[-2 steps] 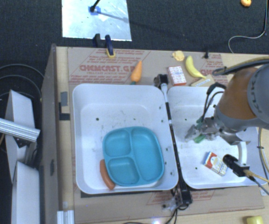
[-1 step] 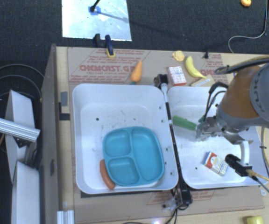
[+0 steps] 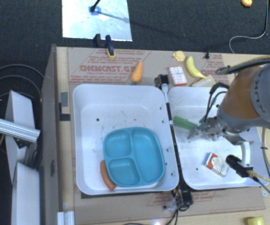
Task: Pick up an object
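Note:
In the right bin (image 3: 191, 95) a green stick-shaped object (image 3: 184, 123) lies close to the left wall. A small red and white box (image 3: 215, 163) rests near that bin's front. My gripper (image 3: 197, 132) hangs low over the right bin floor, just below and right of the green object and up-left of the box. I see nothing held in it. The left bin (image 3: 93, 102) holds a blue divided plate (image 3: 133, 156) and an orange-red sausage (image 3: 107, 175) by the plate's front left corner.
Behind the bins on the cardboard lie a carrot (image 3: 136, 72), a small printed box (image 3: 177, 75), a banana (image 3: 194, 67) and a pale yellow piece (image 3: 179, 56). A blue clamp (image 3: 104, 41) sits at the back edge. The arm (image 3: 250, 97) covers the right bin's right side.

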You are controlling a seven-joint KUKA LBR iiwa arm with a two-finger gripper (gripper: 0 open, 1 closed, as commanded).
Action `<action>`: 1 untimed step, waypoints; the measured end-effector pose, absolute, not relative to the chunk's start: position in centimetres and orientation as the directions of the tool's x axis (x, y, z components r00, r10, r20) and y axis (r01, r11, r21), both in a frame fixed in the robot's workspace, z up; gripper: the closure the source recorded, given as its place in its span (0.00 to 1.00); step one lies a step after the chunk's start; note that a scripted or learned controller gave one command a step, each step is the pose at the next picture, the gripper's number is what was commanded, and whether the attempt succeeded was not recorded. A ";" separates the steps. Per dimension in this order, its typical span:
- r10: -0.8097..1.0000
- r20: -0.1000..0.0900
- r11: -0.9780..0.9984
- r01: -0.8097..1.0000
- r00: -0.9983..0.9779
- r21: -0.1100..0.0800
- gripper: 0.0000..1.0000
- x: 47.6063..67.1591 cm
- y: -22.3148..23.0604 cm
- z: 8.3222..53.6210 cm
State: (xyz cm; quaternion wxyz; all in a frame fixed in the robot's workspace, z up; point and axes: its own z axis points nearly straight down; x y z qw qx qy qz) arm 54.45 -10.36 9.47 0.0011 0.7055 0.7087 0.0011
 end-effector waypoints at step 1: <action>1.000 -0.001 0.007 1.000 -0.007 0.008 0.00 61.6 -9.9 8.5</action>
